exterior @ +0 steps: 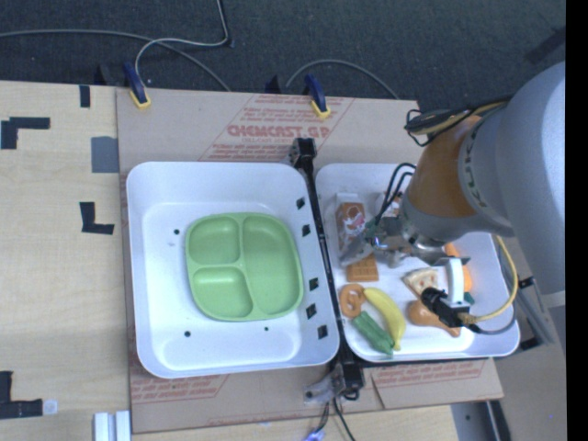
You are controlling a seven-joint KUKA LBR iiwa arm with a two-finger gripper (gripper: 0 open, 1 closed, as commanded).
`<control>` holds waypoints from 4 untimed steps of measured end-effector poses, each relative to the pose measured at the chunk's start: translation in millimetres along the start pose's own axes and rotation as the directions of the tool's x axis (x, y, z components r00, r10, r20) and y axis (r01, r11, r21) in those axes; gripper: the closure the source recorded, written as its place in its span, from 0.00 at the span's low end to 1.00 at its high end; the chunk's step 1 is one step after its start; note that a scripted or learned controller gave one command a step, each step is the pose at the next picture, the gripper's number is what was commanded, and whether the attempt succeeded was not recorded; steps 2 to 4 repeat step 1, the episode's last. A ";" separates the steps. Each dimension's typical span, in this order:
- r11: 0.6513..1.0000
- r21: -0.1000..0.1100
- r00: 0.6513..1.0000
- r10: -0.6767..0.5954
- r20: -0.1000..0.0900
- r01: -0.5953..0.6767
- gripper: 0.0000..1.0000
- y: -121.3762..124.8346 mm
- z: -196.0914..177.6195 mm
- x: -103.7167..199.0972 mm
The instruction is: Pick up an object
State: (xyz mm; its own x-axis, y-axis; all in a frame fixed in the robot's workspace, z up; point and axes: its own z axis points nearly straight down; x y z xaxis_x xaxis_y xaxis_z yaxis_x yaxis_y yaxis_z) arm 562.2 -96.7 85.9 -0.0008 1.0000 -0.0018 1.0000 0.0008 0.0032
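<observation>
Grey arm [459, 182] reaches into the right bin [501, 343], gripper [381, 242] low among toy food, likely seeking a pick; banana [390, 312] lies nearby; grip state unclear; green plate [243, 266] sits in the left bin [152, 246].

Right bin [501, 343], toy foods, loose on the floor: a banana [388, 312], yellow, lying slantwise near the front edge; a green pepper [374, 332] touching its lower side; an orange pretzel [351, 299] just left of it, by the left wall. A tan cracker [362, 270] lies behind the pretzel, a clear packet [350, 217] farther back; a bread slice [421, 280] and brown drumstick [424, 314] lie right of the banana.
</observation>
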 end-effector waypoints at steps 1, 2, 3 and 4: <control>1.000 0.000 1.000 0.000 0.001 0.000 1.00 0.2 -9.6 -0.1; 1.000 0.000 1.000 0.000 0.001 0.000 1.00 0.2 -9.6 -0.1; 1.000 0.000 1.000 0.000 0.001 0.000 1.00 0.2 -9.6 -0.1; 1.000 0.000 1.000 0.000 0.001 0.000 1.00 0.2 -9.6 -0.1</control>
